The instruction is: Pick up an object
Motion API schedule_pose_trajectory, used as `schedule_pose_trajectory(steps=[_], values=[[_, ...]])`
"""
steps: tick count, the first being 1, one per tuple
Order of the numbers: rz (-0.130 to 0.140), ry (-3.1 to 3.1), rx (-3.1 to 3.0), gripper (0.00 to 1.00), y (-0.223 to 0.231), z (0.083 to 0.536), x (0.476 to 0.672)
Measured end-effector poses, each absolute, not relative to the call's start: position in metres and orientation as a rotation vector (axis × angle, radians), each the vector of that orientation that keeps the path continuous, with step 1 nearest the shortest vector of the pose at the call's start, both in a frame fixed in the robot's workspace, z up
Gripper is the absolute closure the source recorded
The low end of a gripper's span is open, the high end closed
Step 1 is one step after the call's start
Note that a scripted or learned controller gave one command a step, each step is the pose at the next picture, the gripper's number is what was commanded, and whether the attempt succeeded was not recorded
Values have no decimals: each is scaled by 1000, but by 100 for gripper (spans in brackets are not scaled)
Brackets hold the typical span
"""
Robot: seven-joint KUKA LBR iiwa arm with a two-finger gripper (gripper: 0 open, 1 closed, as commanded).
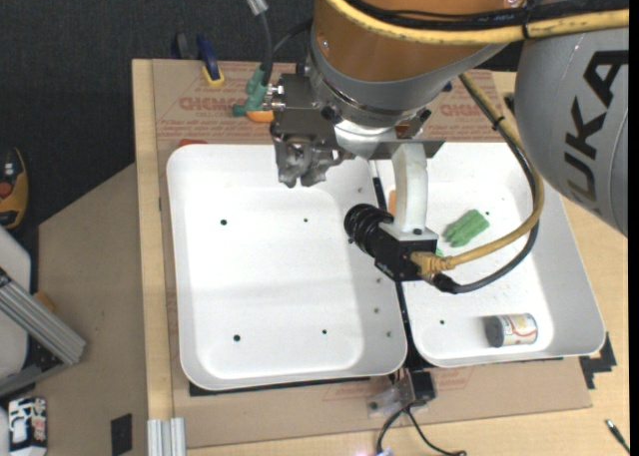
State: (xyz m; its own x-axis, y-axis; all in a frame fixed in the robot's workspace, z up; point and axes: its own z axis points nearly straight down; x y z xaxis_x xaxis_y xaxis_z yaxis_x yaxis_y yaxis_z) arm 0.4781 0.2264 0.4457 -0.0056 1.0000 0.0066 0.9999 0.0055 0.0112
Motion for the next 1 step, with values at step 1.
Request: schedule_pose_trajectory(steps=[1], values=[[21,2220,2216,100,224,542,479]])
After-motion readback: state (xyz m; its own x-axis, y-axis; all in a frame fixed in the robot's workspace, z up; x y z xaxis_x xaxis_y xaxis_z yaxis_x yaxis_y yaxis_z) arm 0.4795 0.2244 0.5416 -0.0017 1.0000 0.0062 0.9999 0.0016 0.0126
